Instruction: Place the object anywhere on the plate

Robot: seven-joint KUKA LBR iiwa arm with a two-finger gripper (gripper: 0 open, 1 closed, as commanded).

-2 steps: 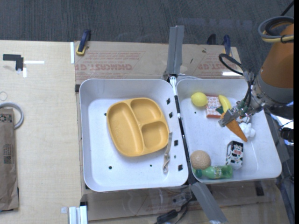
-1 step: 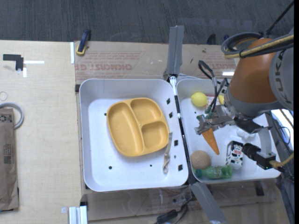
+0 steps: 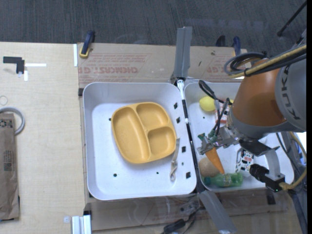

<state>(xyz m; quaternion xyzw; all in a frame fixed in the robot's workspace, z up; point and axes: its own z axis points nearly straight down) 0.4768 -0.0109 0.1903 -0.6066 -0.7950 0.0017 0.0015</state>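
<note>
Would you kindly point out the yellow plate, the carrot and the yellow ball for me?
yellow plate [image 3: 127, 133]: camera view, floor of its large compartment.
carrot [image 3: 215, 160]: camera view, middle of its orange body.
yellow ball [image 3: 207, 104]: camera view, its centre.

A yellow plate [image 3: 144, 131] with three compartments lies flat in the left bin, slightly turned, near frame centre. An orange carrot [image 3: 215, 160] lies tilted in the right bin, toward the lower right.
</note>
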